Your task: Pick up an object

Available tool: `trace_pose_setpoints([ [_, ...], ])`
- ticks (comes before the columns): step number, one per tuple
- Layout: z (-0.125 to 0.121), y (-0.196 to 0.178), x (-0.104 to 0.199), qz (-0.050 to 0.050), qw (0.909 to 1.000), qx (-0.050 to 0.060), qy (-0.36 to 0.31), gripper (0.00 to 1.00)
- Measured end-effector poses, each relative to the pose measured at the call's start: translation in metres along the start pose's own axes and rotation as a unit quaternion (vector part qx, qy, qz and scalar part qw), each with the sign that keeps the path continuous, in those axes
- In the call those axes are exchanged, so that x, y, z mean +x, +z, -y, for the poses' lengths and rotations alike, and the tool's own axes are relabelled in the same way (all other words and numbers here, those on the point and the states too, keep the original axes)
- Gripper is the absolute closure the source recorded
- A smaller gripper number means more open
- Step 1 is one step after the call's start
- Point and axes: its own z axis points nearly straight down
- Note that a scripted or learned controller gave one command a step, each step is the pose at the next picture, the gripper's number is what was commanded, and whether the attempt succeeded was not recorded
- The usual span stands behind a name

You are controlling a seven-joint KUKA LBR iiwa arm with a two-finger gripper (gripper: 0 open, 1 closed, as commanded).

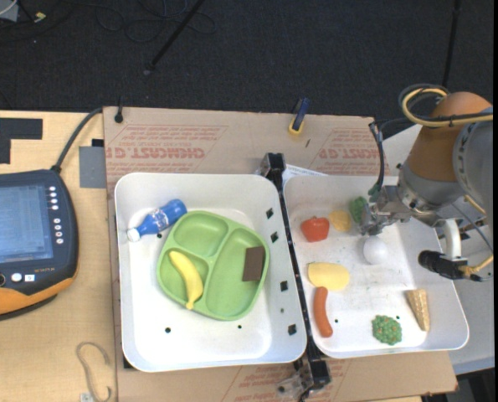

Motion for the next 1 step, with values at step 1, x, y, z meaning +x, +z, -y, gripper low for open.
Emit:
trace_pose_setpoints([
  [1, 0.0085, -0.0579, 0.0011, 0.001, 1.0, -0.004, 0.004, 1.0],
])
